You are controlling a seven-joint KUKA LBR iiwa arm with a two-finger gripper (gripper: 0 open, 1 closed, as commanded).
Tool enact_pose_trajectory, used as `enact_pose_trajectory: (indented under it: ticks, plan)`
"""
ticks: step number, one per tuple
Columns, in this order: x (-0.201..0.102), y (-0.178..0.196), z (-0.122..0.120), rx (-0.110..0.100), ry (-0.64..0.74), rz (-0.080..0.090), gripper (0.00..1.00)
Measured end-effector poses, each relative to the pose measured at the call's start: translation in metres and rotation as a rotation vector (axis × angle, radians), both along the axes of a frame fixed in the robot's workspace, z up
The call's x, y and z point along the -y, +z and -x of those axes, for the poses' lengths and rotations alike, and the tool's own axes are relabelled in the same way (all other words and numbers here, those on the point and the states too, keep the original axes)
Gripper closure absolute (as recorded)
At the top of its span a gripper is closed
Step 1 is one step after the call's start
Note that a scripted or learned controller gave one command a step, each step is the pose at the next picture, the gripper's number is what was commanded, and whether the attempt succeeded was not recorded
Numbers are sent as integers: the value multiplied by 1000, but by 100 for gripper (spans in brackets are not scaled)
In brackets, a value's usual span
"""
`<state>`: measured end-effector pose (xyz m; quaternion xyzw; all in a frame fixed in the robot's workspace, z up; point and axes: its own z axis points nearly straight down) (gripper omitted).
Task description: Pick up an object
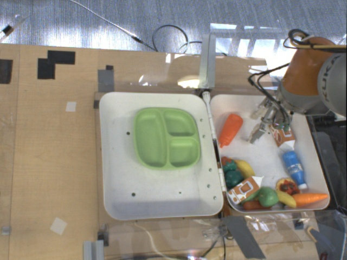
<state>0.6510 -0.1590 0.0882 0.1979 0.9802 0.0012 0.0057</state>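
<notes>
- Gripper (262, 124), upper right of frame: fingers apart, holding nothing, over right bin (246, 158).
- Carrot (230, 129) just left of gripper.
- Blue bottle (293, 167) lower right.
- Green plate (166, 137) in left bin (116, 161).

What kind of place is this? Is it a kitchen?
Probably not a kitchen: it looks like a robot test bench. A robot arm reaches over two white bins, one holding a green divided plate, the other toy food like a carrot.
</notes>
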Motion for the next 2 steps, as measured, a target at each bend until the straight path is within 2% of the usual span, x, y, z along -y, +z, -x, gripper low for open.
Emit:
enact_pose_trajectory:
  ticks: [1, 2]
  plan:
    - [47, 0, 56, -2, -63, 1, 0]
    - [42, 1, 94, 1, -220, -4, 0]
